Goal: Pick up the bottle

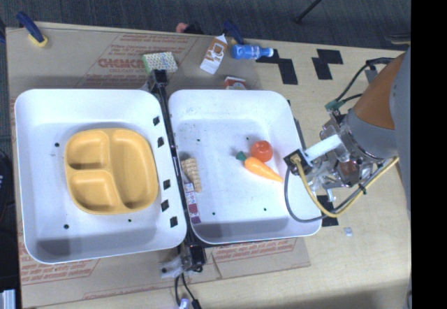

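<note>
cardboard [126,63]: red print, looks like "chemco", too blurred to be sure.
left bin [28,161]: holds a yellow divided tray [110,169].
bottle [250,52]: blue, on its side on the bench behind the right bin [209,108], outside both.
carrot [263,170]: in the right bin beside a tomato [261,149]; a likely mistaken grab.
gripper [328,178]: off the right bin's right rim, well apart from the bottle; open or closed, cannot tell.
risk: the round bottle may roll away under a push.

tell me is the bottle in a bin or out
Out. The bottle lies on its side on the bench behind the right bin, beyond its rim.
</note>
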